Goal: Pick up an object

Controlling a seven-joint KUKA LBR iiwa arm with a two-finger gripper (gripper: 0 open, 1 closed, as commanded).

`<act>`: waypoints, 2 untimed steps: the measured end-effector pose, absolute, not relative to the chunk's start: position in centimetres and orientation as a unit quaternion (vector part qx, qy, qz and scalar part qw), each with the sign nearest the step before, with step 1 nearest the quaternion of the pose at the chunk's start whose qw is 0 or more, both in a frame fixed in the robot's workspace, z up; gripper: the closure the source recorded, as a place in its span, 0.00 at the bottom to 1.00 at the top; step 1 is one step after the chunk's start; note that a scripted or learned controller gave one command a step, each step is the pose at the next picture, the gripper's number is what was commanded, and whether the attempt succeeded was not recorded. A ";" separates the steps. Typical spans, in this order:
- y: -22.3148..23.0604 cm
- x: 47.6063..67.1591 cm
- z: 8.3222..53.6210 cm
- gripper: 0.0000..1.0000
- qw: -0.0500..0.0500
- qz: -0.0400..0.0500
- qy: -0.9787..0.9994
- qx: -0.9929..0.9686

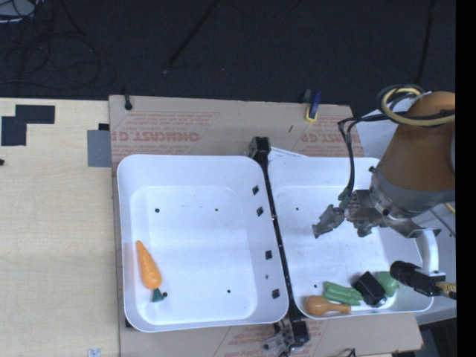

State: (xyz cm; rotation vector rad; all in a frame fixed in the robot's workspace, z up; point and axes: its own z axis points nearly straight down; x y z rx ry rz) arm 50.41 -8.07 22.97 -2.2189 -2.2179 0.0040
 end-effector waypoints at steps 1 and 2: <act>-4.3 51.1 35.4 0.00 -0.004 -0.004 -0.709 -0.705; 0.3 47.5 44.5 0.00 -0.002 -0.004 -0.709 -0.705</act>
